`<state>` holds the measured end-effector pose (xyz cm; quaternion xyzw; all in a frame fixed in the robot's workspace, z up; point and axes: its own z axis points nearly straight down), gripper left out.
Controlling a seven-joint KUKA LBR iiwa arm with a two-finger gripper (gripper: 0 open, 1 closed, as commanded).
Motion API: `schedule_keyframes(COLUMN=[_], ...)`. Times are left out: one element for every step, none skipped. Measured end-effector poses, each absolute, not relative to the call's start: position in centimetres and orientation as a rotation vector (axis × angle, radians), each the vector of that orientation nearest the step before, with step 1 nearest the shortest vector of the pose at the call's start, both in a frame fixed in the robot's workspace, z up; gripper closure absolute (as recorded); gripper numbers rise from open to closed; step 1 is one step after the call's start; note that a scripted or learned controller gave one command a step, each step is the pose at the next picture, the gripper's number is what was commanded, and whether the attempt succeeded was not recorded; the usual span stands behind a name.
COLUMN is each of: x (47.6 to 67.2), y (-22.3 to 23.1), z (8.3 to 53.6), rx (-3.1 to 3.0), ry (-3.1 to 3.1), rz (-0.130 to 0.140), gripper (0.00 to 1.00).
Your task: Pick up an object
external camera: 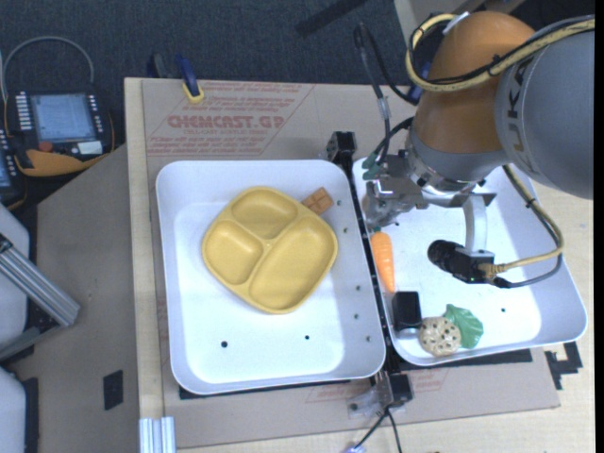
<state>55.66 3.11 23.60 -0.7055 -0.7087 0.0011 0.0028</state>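
As I read it off the overhead feed, arm: grey, orange band above the wrist, reaching in from the right over the far part of the right bin.
Gripper: low over the far-left corner of the right bin, close to the wall the two bins share. I cannot tell whether it stands apart or together; its own body hides the tip from me.
Carrot: orange, lying on the right bin floor along the left wall, its far end just on the near side of the gripper. I cannot tell whether they touch.
Black block: on the bin floor just near of the carrot's near tip, also by the left wall.
Round biscuit: pale and speckled, near edge of the right bin, right of the black block.
Green leafy piece: touching the biscuit on its right side.
Left bin: white, shallow.
Yellow plate: three compartments, lying flat in the far half of the left bin.
Brown block: small, at the plate's far-right edge, touching it or nearly so.
Bench sheet: tan board with red lettering, under both bins.
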Motion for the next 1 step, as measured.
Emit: schedule_keyframes(x=[53.68], y=[6.99], z=[22.88], rx=[-2.213], ry=[-2.223], rz=[0.004], gripper=[1.0])
